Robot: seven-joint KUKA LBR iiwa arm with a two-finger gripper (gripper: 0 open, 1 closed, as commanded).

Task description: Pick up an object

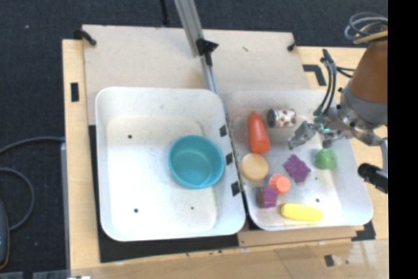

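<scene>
A yellow banana-shaped toy (301, 212) is seen nearest, at the right bin's (356, 202) front edge, with an orange piece (280, 183) and purple block (298, 168) behind. A green ball (325, 159) lies just below the gripper (312, 132), whose fingers are spread apart, nothing clamped between. A blue bowl (196, 161) is held by the left bin (117, 140).

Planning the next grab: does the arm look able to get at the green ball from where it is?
Probably yes. The green ball lies apart from the other toys, just below the gripper, with nothing on top of it and only bare bin floor around it.
</scene>
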